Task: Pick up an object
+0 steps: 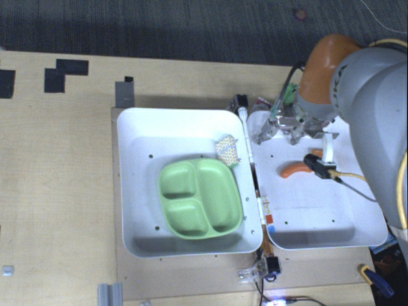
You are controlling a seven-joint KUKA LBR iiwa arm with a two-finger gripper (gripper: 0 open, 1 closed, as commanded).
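In the right bin [319, 222] an orange carrot-shaped piece [293, 169] lies near the middle. My gripper [277, 137] hangs over that bin's far left corner, above and a little left of the orange piece, not touching it. Its fingers are open with nothing between them. In the left bin [137, 171] a green divided plate [199, 197] lies flat. A small pale patterned pouch [227, 149] rests at the plate's far right corner, close to the wall between the bins.
The grey arm with its orange band [325, 62] comes in from the right and covers the right bin's far right part. Black tape marks [64, 74] lie on the bench at the far left. Small clamps and wires [264, 269] sit at the front between the bins.
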